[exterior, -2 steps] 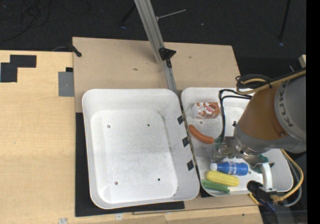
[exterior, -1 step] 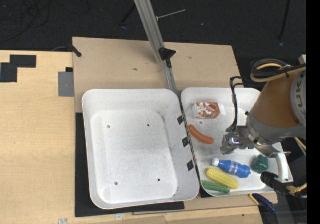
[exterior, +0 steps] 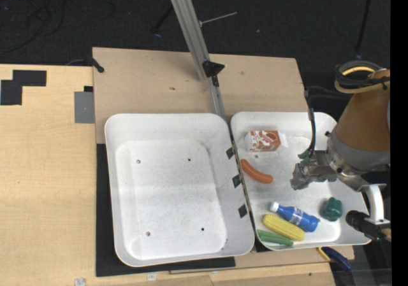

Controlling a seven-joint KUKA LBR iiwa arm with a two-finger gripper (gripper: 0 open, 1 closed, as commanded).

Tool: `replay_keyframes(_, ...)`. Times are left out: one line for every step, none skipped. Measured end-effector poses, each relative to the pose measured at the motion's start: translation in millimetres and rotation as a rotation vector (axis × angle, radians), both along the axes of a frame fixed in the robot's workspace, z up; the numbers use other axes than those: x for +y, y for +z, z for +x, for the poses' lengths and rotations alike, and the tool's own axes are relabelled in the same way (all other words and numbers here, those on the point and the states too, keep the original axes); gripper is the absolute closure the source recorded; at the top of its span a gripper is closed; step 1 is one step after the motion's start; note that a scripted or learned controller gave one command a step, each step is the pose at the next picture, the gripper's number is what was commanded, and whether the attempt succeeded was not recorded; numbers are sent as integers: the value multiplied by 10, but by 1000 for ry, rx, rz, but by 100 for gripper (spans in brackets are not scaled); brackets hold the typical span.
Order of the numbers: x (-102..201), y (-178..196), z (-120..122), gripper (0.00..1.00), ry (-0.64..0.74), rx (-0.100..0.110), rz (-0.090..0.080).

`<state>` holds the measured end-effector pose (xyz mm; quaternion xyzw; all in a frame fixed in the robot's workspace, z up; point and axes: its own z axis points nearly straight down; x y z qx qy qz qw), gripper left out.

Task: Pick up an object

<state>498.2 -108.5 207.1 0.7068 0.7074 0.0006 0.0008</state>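
Observation:
In the right bin [exterior: 284,120] lie a red-and-white packet [exterior: 263,140], an orange sausage-shaped piece [exterior: 256,172], a blue bottle with a white cap [exterior: 295,216], a yellow corn cob [exterior: 284,227] with a green piece [exterior: 275,238] beside it, and a dark green lump [exterior: 331,209]. My gripper [exterior: 305,174] hangs over the bin's right-middle part, right of the orange piece and above the blue bottle. I see nothing between its fingers. The arm's orange band and grey body cover the bin's right rim.
The left bin [exterior: 167,189] lies alongside, split from the right one by a divider with black clips [exterior: 234,179]. A slanted metal rail [exterior: 191,33] rises behind the bins. Cables run at the right edge near the arm.

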Motion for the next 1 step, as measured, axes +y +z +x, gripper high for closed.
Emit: replay_keyframes(-82,509,-66,100,0,-1,0)
